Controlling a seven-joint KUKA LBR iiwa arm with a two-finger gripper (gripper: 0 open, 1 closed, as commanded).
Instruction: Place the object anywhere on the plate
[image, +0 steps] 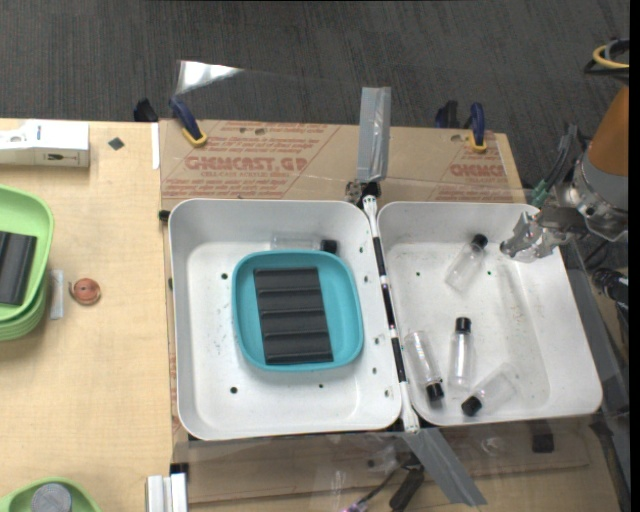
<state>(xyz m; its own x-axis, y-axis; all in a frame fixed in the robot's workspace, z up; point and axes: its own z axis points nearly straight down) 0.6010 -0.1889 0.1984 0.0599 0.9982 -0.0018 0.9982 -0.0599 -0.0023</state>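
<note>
The light wooden bench (100, 400) carries two shallow white plastic bins side by side. The left white bin (200, 400) holds a teal square plate with rounded corners (345, 300), sitting near its centre, and a black ribbed rectangular pad (292, 315) lies on the plate with its long axis running 12 to 6 o'clock.

The right white bin (560, 370) contains four clear plastic vials with black caps. One vial (466, 262) lies toward 12 o'clock in the bin, its axis slanted, cap pointing to about 1 o'clock. A second vial (461, 349) lies near the bin's middle, axis almost 12 to 6, cap at 12. A third vial (424, 364) lies at about 7 o'clock in the bin, cap pointing to 5 o'clock. The fourth vial (488, 390) lies at 6 o'clock, cap toward 8 o'clock.

The grey arm's two-finger metal gripper (524, 243) hangs over the right bin's 1 o'clock corner; whether it is released or clenched cannot be told.
</note>
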